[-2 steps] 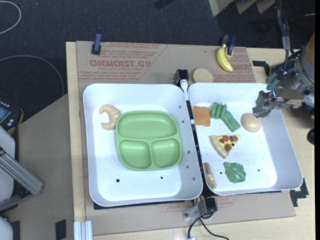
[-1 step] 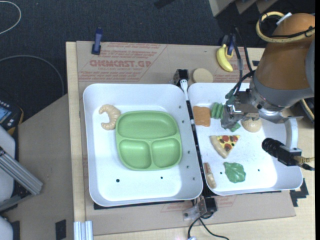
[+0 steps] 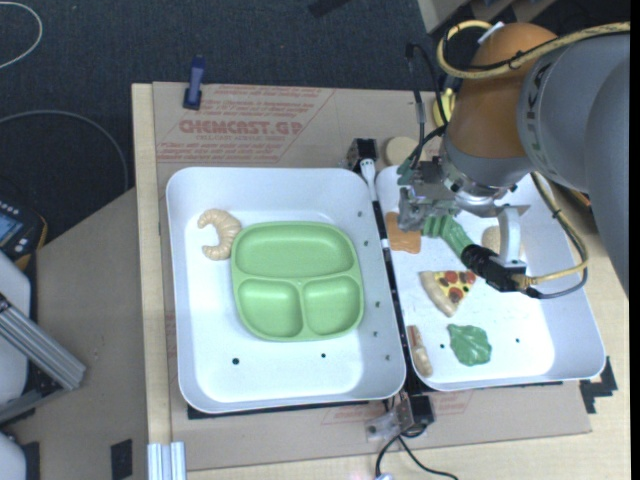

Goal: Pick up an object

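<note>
Two bins sit side by side on the table. I have the gripper (image 3: 415,213) low over the right bin's (image 3: 560,353) eleven o'clock corner, above a cracker (image 3: 402,241); I cannot tell how the jaws stand.

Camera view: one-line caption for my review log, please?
Arm's hand low in the right bin by the pizza slice; green tray and croissant in the left bin.
</note>
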Available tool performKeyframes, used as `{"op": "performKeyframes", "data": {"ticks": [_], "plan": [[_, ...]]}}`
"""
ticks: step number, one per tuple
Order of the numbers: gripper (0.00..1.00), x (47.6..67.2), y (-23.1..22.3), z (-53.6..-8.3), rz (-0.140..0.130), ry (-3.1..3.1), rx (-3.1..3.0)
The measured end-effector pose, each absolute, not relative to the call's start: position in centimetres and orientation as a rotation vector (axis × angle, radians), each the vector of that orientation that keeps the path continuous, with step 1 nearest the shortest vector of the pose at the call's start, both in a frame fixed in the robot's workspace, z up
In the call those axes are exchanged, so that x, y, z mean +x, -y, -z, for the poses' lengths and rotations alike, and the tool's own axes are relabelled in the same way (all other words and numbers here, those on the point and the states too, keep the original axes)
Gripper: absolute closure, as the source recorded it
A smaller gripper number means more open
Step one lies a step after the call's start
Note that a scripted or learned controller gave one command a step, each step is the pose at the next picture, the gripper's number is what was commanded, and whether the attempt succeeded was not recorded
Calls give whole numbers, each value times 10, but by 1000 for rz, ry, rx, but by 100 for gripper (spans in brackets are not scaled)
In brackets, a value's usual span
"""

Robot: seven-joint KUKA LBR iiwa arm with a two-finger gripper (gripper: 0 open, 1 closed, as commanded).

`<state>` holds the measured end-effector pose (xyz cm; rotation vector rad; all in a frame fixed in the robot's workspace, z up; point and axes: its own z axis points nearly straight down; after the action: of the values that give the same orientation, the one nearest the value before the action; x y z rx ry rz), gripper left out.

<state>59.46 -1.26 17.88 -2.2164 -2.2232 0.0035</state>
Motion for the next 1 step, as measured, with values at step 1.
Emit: {"op": "performKeyframes", "data": {"ticks": [1], "plan": [[100, 560, 5, -326, 20, 2232, -2227]]}}
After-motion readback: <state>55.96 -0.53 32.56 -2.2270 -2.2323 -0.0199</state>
